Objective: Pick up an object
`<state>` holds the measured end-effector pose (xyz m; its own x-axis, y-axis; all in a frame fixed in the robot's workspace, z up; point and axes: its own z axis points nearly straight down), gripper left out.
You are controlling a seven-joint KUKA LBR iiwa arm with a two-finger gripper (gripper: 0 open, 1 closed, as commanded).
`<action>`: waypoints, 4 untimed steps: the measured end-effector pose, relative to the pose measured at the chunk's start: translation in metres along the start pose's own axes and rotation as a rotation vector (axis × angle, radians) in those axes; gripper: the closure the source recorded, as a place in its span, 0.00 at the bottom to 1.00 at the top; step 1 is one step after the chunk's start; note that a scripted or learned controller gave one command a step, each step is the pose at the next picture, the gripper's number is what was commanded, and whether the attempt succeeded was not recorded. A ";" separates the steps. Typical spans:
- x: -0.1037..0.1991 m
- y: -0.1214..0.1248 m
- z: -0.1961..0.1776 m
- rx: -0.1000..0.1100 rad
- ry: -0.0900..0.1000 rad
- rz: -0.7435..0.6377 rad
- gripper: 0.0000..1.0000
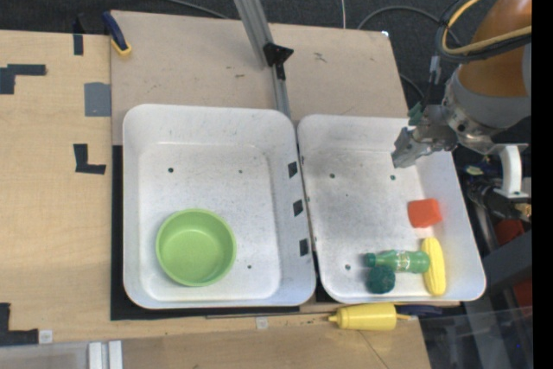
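Note:
The right bin [346, 186] holds an orange-red block [424, 213] near its right wall, a yellow banana-shaped piece [434, 264] at the front right, a green bottle [398, 261] lying on its side, and a dark green lump [379, 278] touching the bottle. My gripper [408, 149] hangs over the bin's upper right part, above and slightly left of the orange block, apart from every object. Nothing shows between its fingers.
A green bowl [196, 247] sits in the front of the left bin [207, 160]. A yellow bottle [365, 317] lies on the bench just in front of the right bin. A grey pole [251, 0] slants in above the divide between bins.

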<state>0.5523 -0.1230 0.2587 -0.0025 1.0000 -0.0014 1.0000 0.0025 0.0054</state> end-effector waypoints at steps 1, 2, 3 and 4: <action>0.048 0.024 0.004 0.006 0.002 -0.004 1.00; 0.105 0.033 0.019 0.008 0.003 -0.004 1.00; 0.162 0.045 0.032 0.008 0.002 -0.004 1.00; 0.221 0.061 0.024 0.006 0.003 -0.005 1.00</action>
